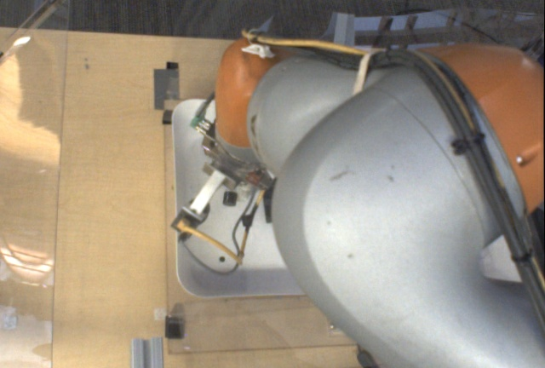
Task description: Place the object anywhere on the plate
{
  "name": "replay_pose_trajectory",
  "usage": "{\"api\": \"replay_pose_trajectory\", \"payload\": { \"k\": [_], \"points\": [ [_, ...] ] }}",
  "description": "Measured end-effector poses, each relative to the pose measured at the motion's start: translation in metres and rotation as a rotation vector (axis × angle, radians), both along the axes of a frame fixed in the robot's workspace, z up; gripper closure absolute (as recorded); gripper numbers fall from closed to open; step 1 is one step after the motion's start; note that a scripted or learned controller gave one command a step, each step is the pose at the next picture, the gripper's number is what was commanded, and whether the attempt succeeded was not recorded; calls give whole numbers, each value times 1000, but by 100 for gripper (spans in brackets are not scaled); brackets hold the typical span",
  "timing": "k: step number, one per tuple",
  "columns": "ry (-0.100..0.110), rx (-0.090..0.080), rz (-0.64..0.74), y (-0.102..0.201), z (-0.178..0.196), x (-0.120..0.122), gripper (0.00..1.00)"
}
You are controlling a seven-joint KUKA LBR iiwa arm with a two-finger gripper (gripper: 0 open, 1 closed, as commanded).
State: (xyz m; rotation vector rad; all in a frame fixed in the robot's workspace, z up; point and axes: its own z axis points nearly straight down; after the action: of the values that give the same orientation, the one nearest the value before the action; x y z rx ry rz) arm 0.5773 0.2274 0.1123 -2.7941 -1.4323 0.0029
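Arm covers most of the white bin; only the strip left of and below the pincer is open. The pincer is mostly tucked under the wrist. Small dark thing just below the pincer, too small to identify. Arm cut off by right and bottom edges.

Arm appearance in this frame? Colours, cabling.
Bulky rounded grey KUKA arm, smooth shells. Orange band above the wrist, another orange section further back. Pale yellow cable runs along its top; black cables down the side.
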Motion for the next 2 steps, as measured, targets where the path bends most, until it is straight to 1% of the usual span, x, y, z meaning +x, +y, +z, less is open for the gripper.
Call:
{"api": "replay_pose_trajectory", "payload": {
  "k": [1,2],
  "points": [
    [-5,0,287,8,46,57,100],
    [-8,0,391,9,36,92,100]
  ]
}}
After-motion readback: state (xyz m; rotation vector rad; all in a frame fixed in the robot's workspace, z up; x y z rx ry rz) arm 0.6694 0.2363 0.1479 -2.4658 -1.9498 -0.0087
